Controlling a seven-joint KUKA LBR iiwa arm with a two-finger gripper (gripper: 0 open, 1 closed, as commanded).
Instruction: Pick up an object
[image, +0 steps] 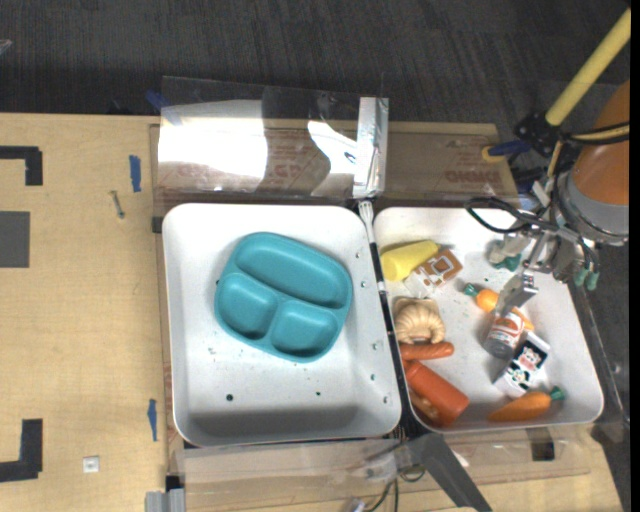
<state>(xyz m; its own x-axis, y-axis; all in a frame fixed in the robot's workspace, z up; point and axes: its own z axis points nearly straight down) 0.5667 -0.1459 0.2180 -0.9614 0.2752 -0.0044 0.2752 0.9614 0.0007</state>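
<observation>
Glossy teal plastic tray (283, 293), smooth white plastic bins (200, 250), matt cardboard bench (70, 300)

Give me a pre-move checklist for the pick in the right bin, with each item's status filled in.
1. Gripper is over the right bin: ok.
2. A target sits under it: ok, a small can lies right below the fingers.
3. Fingers open wide enough for the can: cannot tell.
4. Can is free of neighbours: not ok, a small white carton lies against it.
5. Nothing already held: cannot tell.
6. Left bin holds the teal divided tray, away from the arm's path: ok.
</observation>
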